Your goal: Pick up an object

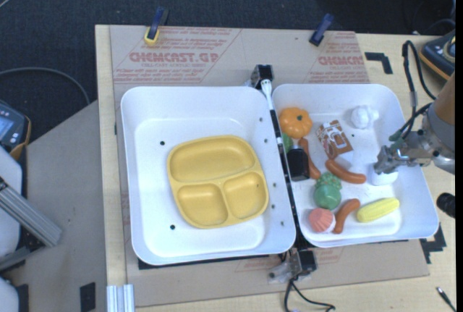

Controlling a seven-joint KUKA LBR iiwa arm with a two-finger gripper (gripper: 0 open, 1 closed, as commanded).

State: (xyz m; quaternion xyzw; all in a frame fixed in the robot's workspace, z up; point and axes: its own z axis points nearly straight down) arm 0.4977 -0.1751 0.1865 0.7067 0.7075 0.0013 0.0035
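The right bin (387, 97) holds several toy foods: an orange pumpkin (295, 120), a brown packet (334, 138), a white lump (360, 116), a red sausage (346, 172), a green vegetable (327, 193), a pink-red fruit (321, 219), a second sausage (346, 213) and a yellow corn cob (377, 210). My gripper (389, 160) hangs low over the bin's right side, just right of the red sausage and above the corn. A small pale object (385, 176) lies right under it; whether it is gripped I cannot tell.
The left bin (145, 122) carries a yellow three-compartment tray (215, 179). A black block (296, 163) and an orange stick (312, 159) lie by the divider between the bins. Clamps (154, 27) (320, 30) hold the board's far edge.
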